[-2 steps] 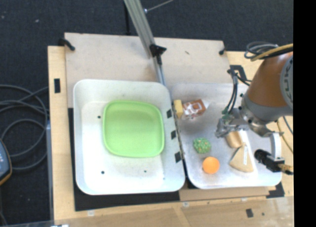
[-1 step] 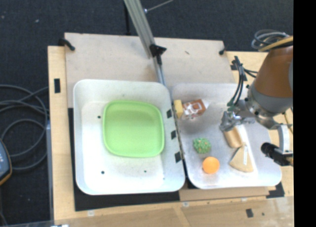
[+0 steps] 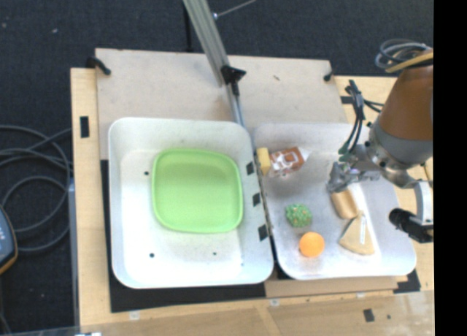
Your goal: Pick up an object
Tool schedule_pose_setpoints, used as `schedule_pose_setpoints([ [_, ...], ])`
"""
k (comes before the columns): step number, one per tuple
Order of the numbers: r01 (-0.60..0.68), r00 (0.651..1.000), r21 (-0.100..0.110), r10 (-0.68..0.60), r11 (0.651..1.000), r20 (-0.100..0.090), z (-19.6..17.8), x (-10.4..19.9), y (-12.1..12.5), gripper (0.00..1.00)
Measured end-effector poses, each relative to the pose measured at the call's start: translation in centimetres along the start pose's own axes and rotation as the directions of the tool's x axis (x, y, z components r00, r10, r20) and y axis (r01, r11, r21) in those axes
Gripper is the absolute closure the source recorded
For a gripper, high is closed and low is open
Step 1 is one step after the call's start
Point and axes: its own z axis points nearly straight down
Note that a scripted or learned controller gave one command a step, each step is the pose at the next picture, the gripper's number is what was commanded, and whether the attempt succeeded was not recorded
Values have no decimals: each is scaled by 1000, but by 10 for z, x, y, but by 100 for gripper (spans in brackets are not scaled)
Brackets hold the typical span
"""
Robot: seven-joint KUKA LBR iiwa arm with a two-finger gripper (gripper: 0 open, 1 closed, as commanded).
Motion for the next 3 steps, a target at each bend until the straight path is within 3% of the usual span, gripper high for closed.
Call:
schedule_pose_setpoints([
  [3,5,1000,1,-5,1000,-1,-14,141,49,100],
])
